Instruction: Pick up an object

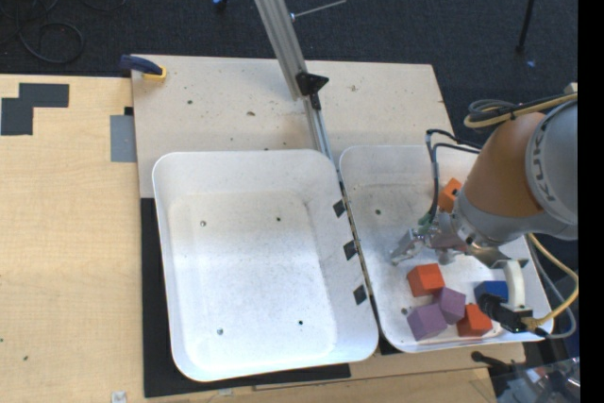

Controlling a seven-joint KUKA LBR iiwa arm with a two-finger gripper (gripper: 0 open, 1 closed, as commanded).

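My gripper [409,248] hangs low in the right bin [387,184], near its middle, with its metal fingers pointing left. Just below it sits an orange-red block [426,278]. Two purple blocks [437,312] lie nearer the bin's front edge, with another orange block [474,322] to their right and a blue block [491,290] behind that. An orange piece [449,193] peeks out beside the arm at the bin's back. I see nothing between the fingers.
The left bin [189,203] stands beside the right one, divided by a rim with black clips [347,248]. A slanted aluminium rail [278,24] rises behind the bins. A blue and yellow clamp [143,66] sits at the bench's back-left corner.
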